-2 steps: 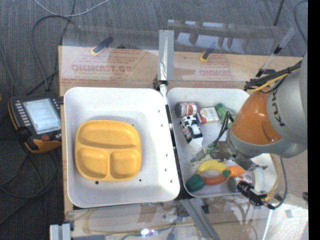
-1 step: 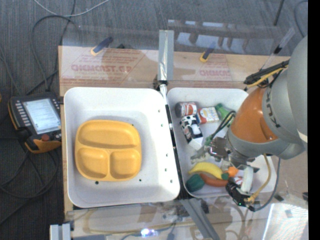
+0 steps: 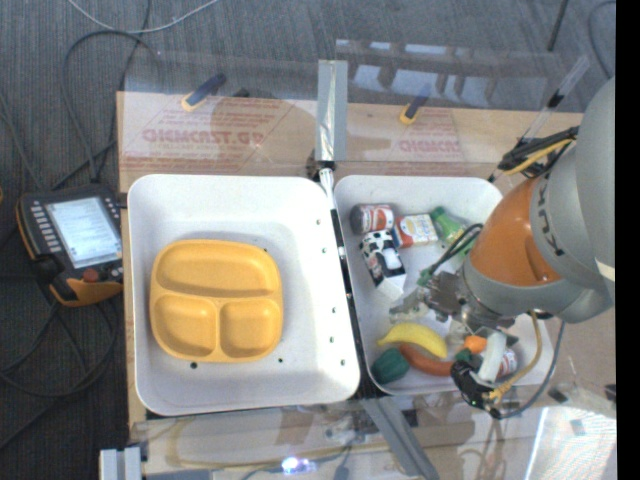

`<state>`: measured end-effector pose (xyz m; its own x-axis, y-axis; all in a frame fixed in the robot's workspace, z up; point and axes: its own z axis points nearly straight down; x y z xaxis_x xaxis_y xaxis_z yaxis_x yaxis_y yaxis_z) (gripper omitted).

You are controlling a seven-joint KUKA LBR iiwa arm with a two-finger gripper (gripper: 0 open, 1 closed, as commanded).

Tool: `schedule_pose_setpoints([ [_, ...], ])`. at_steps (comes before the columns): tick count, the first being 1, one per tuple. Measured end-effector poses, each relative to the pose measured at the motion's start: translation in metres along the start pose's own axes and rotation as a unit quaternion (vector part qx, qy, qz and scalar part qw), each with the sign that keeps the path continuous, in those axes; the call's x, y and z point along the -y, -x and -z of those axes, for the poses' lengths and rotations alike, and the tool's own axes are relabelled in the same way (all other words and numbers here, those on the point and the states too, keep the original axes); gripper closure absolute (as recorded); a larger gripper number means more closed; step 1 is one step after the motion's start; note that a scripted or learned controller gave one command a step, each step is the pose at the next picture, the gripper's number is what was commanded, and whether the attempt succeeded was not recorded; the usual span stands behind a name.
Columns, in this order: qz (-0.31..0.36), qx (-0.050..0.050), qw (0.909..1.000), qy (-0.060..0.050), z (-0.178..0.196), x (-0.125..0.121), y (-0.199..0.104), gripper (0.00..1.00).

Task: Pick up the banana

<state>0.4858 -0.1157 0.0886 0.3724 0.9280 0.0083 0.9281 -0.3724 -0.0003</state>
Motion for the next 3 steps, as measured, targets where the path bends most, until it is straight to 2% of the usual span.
schedule_pose_setpoints([
  [1,0.0,0.002,1.0,0.0,0.008,0.0,0.0,1.0],
  [2,0.0,0.002,1.0,-0.001,0.008,0.001,0.0,0.0],
  [3,-0.14,0.0,0.9901,0.003,0.0,-0.01,0.018,0.0],
])
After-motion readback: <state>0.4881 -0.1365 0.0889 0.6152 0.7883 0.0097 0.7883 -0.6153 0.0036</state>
